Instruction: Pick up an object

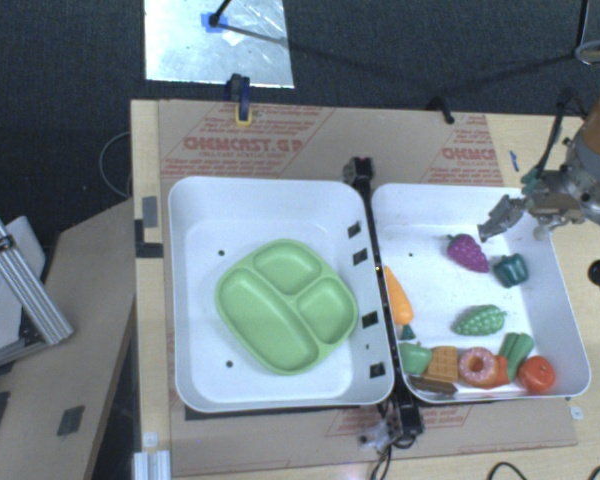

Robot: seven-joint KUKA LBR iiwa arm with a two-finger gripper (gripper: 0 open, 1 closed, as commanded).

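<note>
1. Hand (495, 220) hovered over right bin (570, 313), far side, just beside purple grapes (468, 252); open or closed, impossible to tell.
2. Green divided plate (285, 306) lay in left bin (195, 268).

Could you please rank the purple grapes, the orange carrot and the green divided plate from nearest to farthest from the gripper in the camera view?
From the gripper:
1. Purple grapes, just below-left of it in the right bin.
2. Orange carrot, at the right bin's left wall.
3. Green divided plate, across in the left bin.
</note>
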